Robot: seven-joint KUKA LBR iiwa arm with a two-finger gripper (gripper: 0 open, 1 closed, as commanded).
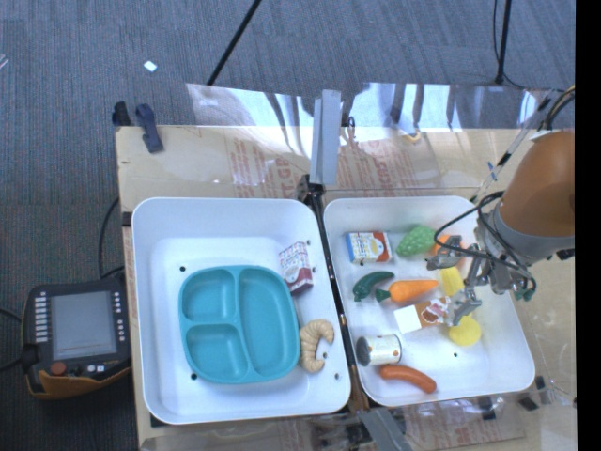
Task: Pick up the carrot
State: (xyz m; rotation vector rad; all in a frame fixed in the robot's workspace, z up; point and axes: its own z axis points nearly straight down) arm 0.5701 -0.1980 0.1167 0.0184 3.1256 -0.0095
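Your gripper [467, 301] hangs just right of the carrot [411, 291], which lies lengthwise left-right, leafy end left. I cannot tell how wide it's open.

A single fixed camera looks down from above the bench at a slant, far enough back to take in both shallow white plastic bins [141, 252] side by side, the brown cardboard-covered bench top [216, 158] behind them and a stretch of dark grey carpeted floor [94, 45] beyond. The far edge of the bench lies toward the top of the frame and the near edge at the bottom. The grey arm with the orange band [545, 191] enters from the right edge. A black handheld control pendant with a screen [75, 332] sits at the left margin.
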